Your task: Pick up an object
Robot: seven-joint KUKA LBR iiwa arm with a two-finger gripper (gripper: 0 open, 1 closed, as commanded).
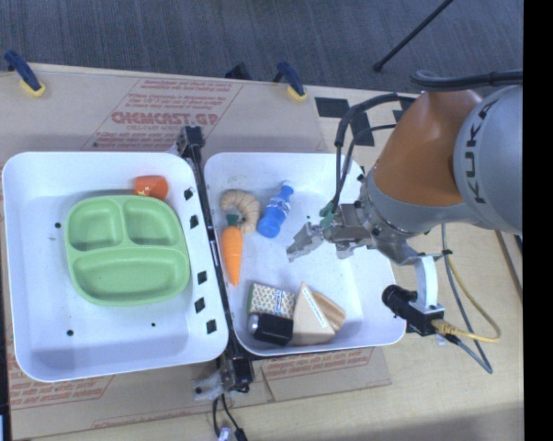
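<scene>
My gripper (321, 246) hangs over the middle of the right bin (373, 333), open, with nothing between its fingers. To its left a small blue bottle (275, 211) lies tilted, about a hand's width away. Further left an orange carrot (231, 254) lies along the bin's left wall, with a tan curled pastry (241, 204) above it. Below the gripper, at the bin's front, sit a sandwich wedge (315, 312), a patterned box (271, 299) and a black block (273, 329).
The left bin (28, 338) holds a green divided plate (127, 248) and a small red-orange item (151, 187) at its back edge. A black divider strip (206, 246) runs between the bins. Yellow cable (465, 333) trails off the arm at the right.
</scene>
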